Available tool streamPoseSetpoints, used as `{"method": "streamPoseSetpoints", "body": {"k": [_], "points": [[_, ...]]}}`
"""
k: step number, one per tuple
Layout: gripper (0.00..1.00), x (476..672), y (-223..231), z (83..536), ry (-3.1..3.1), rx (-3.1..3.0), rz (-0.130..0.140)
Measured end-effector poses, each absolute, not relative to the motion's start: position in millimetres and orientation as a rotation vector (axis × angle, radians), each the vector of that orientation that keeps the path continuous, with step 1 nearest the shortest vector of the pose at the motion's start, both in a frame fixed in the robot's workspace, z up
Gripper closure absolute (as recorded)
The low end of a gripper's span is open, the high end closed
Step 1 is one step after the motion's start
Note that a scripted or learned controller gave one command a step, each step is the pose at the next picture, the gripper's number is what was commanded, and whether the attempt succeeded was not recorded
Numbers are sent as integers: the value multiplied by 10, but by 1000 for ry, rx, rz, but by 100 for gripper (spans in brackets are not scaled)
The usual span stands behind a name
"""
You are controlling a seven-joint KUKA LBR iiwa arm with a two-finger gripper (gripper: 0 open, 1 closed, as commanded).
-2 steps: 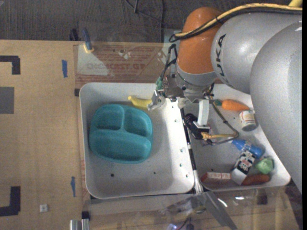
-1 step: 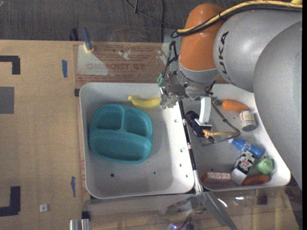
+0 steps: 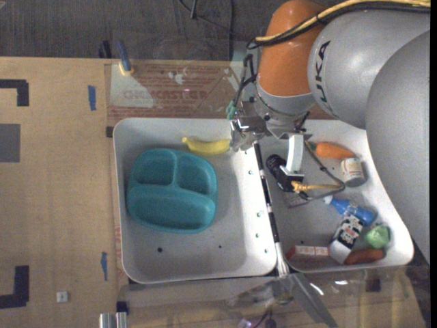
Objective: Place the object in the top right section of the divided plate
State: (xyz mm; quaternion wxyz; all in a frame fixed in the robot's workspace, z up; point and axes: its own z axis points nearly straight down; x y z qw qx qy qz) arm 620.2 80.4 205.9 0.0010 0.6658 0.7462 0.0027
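From my remote station: the banana (image 3: 207, 145), which I take to be the object to move, lies in the left bin (image 3: 239, 210) close to its far wall, just off the divided plate (image 3: 172, 188) at about the plate's one o'clock. Its long axis runs nearly side to side across the view, curving a little, with one tip toward the plate's upper edge and the other toward the gripper (image 3: 243, 137).

The gripper sits just beside that nearer tip, at the banana's three o'clock, close to the rim where the two bins meet. Whether it touches the fruit I cannot tell, and I cannot tell how the jaws stand: the wrist and its cabling hide them from above. Nothing shows the banana gripped.

The teal plate lies flat in the left bin, its three sections bare. The one nearest the banana is the small compartment at the plate's upper right as I see it.

My judgement: the coming move turns on that short line from gripper to banana, running toward nine o'clock, with a grasp across the fruit's narrow width.

The right bin (image 3: 396, 203) holds assorted clutter: a carrot (image 3: 333, 150), a small can (image 3: 352, 171), a blue-capped bottle (image 3: 351, 210) and a green item (image 3: 377, 236) near its lower corner.
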Motion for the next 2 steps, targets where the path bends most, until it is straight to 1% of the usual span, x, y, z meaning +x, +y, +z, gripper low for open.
{"method": "streamPoseSetpoints", "body": {"k": [1, 2], "points": [[100, 6302, 250, 1864, 2745, 1525, 2], [100, 5907, 188, 1856, 2954, 1065, 3]]}}
